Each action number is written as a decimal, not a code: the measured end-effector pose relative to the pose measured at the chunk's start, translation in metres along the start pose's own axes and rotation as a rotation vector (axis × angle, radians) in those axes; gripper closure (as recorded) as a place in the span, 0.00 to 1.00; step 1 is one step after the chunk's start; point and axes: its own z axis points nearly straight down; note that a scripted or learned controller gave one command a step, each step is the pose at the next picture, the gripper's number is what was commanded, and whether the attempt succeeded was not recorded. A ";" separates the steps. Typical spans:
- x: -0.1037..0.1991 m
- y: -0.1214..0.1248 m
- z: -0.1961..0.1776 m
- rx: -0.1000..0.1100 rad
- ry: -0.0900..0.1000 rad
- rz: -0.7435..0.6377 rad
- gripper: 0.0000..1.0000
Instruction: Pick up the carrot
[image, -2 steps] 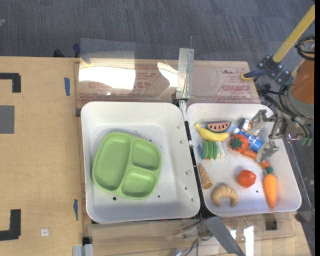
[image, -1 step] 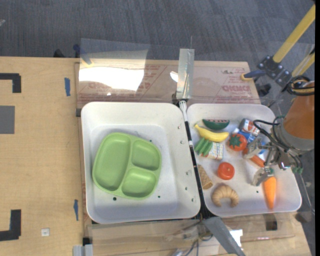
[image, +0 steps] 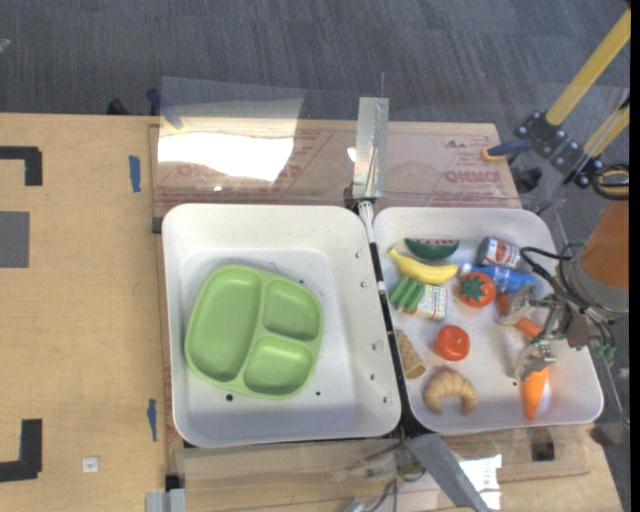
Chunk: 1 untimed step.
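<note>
Small orange plastic toy carrot (image: 535, 392) lies near front-right corner of right shallow white bin (image: 585, 410), w/ grey gripper (image: 541, 352) just above its top end, finger spread unclear; prob. light, stiff, smooth, so grip mid-body across width.

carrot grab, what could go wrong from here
The carrot lies at the right bin's near right corner, close to the wall, so a finger could strike the wall. The tool sits right at the carrot's top end, so an end grip may slip. Nearby cables could snag.
</note>
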 end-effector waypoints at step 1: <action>0.044 -0.005 0.000 0.003 -0.003 0.344 0.00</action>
